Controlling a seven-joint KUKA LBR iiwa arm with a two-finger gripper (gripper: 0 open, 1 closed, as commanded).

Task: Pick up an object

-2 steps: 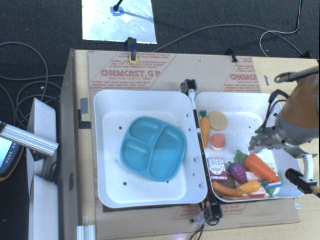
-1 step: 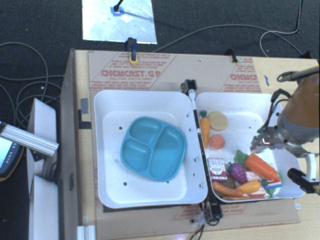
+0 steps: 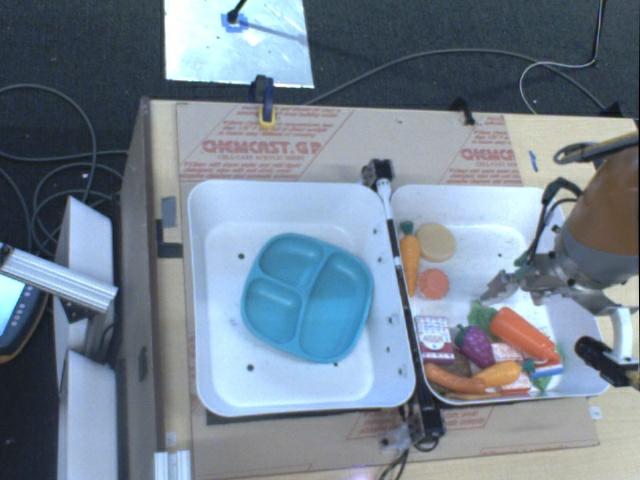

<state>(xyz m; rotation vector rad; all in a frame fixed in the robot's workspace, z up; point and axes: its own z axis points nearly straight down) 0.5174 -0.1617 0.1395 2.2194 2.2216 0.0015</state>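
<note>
Well, in the camera view the gripper (image 3: 522, 282) hangs over the right bin (image 3: 470, 196), near its right edge, and I cannot tell if it is open or closed. Nothing can be seen held in it. Most of the toys to pick lie packed in the front right corner of that bin: a big carrot (image 3: 522, 334), a purple eggplant (image 3: 477, 347), a red box (image 3: 433, 335) and a small orange piece (image 3: 499, 373), all touching. The big carrot is just beside the gripper. Because they are squeezed so close, the gripper might bump one and push the rest, or a round toy might slip out. The bin wall is near too, so the gripper could hit it. The blue plate (image 3: 305, 296) lies alone in the left bin (image 3: 280, 190)
</note>
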